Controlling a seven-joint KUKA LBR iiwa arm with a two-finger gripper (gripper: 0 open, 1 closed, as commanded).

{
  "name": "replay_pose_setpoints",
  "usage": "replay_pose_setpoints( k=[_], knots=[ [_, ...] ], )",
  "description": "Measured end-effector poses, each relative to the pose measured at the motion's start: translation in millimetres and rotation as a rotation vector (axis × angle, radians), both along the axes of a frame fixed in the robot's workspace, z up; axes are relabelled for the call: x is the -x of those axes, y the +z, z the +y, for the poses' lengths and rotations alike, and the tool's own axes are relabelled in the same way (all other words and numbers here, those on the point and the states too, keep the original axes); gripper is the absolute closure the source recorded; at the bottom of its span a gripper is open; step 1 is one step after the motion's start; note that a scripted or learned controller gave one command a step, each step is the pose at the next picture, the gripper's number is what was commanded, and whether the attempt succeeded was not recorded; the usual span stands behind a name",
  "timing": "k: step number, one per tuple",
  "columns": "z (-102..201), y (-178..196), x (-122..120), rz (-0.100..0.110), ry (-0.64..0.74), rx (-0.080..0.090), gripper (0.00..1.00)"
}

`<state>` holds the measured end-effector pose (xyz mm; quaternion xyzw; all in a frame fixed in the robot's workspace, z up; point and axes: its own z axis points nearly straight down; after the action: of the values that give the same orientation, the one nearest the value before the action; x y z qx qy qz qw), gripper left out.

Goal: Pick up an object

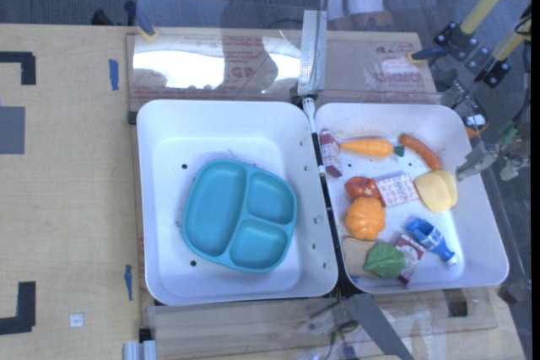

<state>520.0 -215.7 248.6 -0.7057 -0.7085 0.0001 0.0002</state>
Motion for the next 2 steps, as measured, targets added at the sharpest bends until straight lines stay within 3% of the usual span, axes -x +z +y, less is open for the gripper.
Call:
replay_pose_setpoints(
  k=[1,2],
  knots=[
    [-6,-111,43,0.009,0.021,-0.005,0.0],
    [59,-161,5,-0.005,0.168,0.001,0.0]
  ],
)
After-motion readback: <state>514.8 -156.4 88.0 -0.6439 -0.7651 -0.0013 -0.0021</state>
